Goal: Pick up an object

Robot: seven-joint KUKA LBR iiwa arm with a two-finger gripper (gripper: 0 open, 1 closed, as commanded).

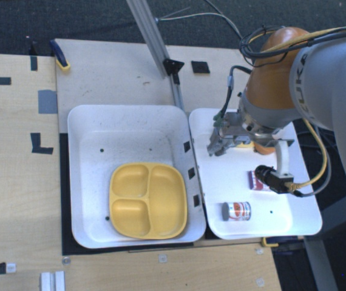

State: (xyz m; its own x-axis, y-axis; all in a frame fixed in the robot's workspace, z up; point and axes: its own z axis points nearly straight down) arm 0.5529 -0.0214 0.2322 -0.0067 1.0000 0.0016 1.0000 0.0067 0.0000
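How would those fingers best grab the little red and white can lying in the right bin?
From above, closing across the middle of the small red and white can. It lies on its side, ends pointing left and right, so the fingers should probably pinch its round sides, with bare white bin floor around it.

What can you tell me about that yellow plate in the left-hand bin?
The plate is a yellow tray with rounded corners, plastic by its look, smooth and slightly glossy. Raised ridges split it into three sections: two smaller ones on its left and a longer one on its right. Nothing lies in the sections. It rests flat, face up, on the floor of the left bin, in the part nearest the camera, close to the bin's front and right walls. Only the bin touches it.
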